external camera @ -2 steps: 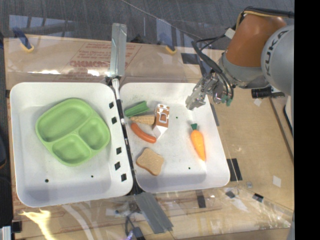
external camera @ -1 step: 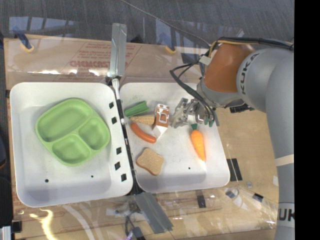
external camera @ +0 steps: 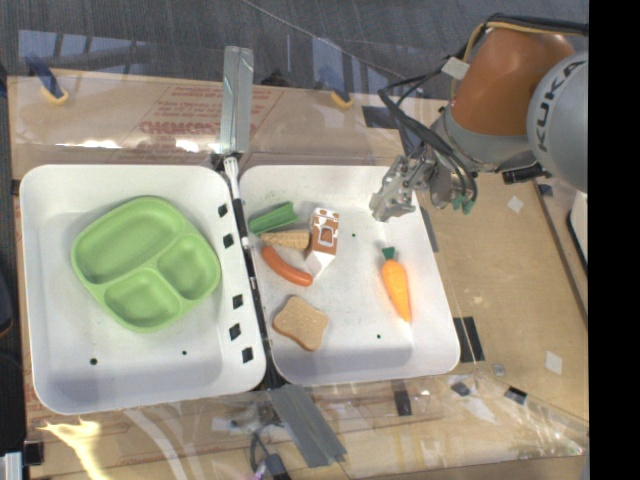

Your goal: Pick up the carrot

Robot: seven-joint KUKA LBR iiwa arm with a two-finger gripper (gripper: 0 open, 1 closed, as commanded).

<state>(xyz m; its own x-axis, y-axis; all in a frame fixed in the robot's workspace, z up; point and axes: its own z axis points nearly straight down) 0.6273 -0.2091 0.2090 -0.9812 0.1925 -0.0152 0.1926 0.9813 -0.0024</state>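
An orange carrot (external camera: 397, 285) with a green top lies in the right bin (external camera: 350, 363), near its right wall, with the green end pointing away from me. My gripper (external camera: 392, 201) hangs over the far right part of that bin, a short way beyond the carrot's green top. Its fingers look slightly apart and nothing sits between them.
In the right bin also lie a green pod (external camera: 271, 216), a sausage (external camera: 287, 265), a bread slice (external camera: 300, 323), a cracker (external camera: 287, 239) and a small carton (external camera: 322, 233). The left bin (external camera: 60, 368) holds a green divided plate (external camera: 146, 262).
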